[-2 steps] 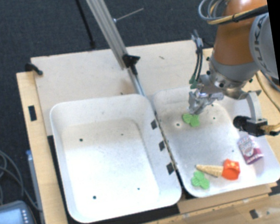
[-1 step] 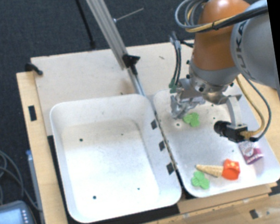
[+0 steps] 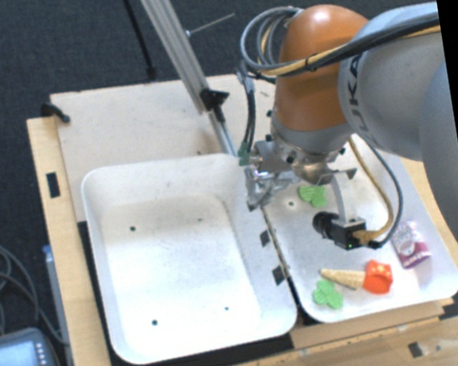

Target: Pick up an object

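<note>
My gripper hangs low over the far left corner of the right bin, close to the rim it shares with the left bin. A small green piece lies just right of the gripper, partly under the wrist. Along the near edge of the right bin lie another green piece, a beige cone and an orange-red block touching the cone's wide end. A pink and white packet rests near the right rim. I see nothing held in the gripper.
The left bin is white with a few dark specks on its floor. A slanted aluminium post rises behind the bins. The grey arm and its orange band cover the far part of the right bin.
</note>
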`<state>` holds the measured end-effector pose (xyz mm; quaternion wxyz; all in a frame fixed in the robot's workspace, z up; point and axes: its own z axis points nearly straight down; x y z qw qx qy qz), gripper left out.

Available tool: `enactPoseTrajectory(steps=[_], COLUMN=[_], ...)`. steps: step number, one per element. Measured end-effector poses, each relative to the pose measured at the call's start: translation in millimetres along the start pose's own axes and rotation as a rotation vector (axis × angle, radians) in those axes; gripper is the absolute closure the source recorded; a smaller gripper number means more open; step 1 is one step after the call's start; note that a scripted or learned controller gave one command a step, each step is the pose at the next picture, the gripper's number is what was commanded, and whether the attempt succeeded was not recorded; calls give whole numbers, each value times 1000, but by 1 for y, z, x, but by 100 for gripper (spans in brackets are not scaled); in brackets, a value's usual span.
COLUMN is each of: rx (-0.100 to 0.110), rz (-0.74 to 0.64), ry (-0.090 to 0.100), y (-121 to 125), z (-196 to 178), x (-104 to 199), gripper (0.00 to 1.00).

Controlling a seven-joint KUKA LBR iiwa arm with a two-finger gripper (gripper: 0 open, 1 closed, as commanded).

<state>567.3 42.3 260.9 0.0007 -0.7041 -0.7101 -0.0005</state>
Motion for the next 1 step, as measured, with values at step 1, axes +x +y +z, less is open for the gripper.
enactPoseTrajectory(steps=[1], rx=[1], rz=[3], ry=[-1], y=[-13], z=[16], x=[44], gripper=[100])
